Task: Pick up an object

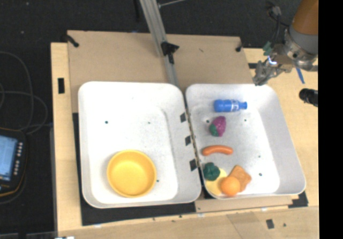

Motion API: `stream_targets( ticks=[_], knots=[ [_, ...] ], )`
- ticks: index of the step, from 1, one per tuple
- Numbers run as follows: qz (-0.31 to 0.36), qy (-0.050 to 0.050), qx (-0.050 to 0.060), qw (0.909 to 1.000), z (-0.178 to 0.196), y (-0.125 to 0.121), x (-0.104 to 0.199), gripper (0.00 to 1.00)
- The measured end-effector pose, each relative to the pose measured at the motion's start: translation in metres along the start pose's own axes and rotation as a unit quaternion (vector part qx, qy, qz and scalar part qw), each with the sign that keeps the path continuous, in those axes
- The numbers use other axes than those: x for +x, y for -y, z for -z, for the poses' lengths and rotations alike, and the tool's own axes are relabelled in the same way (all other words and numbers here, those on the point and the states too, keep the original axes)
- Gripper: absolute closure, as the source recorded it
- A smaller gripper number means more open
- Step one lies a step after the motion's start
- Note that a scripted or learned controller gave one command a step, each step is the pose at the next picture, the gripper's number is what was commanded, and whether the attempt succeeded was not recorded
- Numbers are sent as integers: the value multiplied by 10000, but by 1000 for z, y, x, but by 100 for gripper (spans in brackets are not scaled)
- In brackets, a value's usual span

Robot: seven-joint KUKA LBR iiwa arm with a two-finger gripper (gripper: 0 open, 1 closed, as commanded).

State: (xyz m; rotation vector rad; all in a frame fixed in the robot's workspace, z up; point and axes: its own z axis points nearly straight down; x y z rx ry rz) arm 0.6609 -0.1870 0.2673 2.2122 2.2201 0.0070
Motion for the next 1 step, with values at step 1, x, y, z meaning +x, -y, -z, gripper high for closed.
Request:
stream_targets(
  ticks=[1],
  knots=[
    [8,-6,20,10000,20,-1,-1,100]
  ],
)
